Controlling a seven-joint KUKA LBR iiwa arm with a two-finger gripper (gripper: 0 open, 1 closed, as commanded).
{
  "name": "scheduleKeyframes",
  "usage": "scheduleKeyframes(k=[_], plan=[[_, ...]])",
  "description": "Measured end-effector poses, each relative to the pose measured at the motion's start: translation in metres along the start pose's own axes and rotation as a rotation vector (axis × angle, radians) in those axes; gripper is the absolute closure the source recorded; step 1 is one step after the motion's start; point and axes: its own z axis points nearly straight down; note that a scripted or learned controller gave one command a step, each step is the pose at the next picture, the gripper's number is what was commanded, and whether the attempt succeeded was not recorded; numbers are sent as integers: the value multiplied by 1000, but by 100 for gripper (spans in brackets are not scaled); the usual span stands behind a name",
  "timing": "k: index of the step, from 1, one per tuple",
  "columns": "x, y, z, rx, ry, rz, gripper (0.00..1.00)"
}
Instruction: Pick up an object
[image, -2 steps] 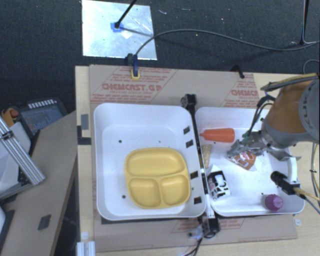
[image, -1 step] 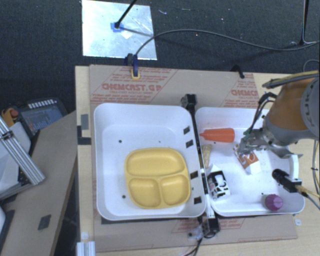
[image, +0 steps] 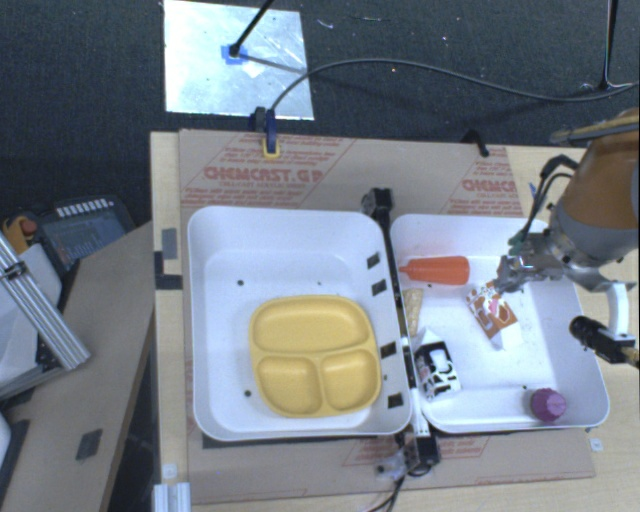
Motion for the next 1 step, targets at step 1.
scheduleKeyframes(k=[1], plan=[[0, 1, -17, 3, 1, 0, 100]])
